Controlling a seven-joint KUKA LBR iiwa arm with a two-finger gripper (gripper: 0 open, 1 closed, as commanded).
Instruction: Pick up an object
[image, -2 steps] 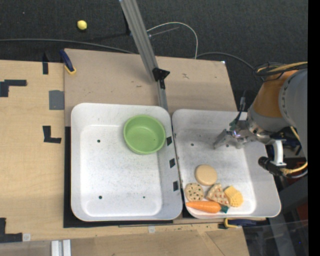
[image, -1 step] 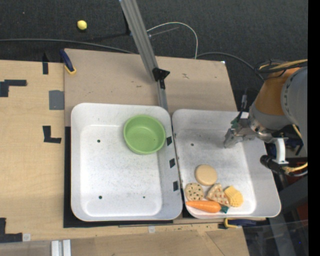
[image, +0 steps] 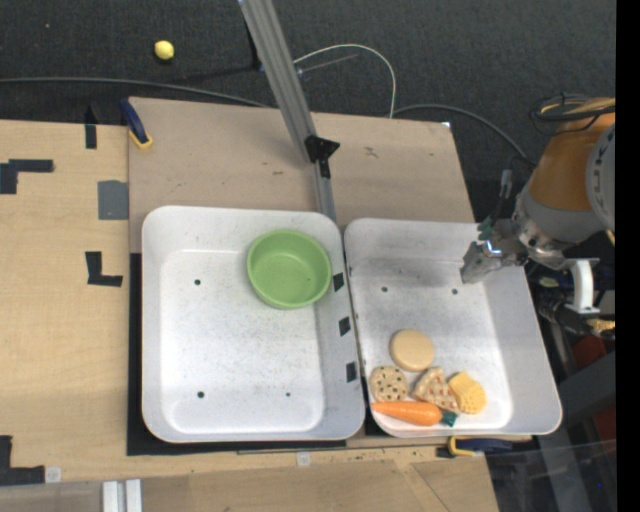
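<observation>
Two bins sit side by side. The gripper hangs over the right bin's upper right part; it is small and blurred, so how it stands cannot be told, and nothing shows in it. Part of the arm is cut off at the right edge. No writing is legible. Well apart from the gripper, at that bin's near edge, lie a round biscuit, cookie, cracker, corn and carrot. A green bowl sits in the left bin.

The wooden bench carries two white bins side by side, left bin and right bin.
</observation>
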